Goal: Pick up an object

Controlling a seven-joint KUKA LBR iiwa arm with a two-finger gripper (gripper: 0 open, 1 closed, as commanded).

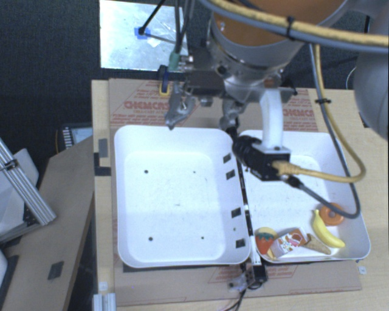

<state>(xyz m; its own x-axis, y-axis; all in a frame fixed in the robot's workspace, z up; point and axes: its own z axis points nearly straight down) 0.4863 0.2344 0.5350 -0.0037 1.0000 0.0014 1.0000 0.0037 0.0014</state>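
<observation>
We see a grey arm (364, 79) with an orange band (273, 18) above its wrist. Yellow cable (328, 36) and grey cable drape over it. A white post carries a black box (261, 159) with yellow lead.

- Floor (42, 54): dark blue-black carpet, seen at left and along the top.
- Bright rectangular patch (140, 33) on the floor at top, pale and glaring, with a small blue mark (142, 31) in it.
- Bench (67, 200): tan wooden top, with a printed cardboard sheet (146, 103) lying on it.
- Aluminium extrusion rail (21, 182) slants across the left edge.
- Light: even, overhead; soft shadows.
</observation>
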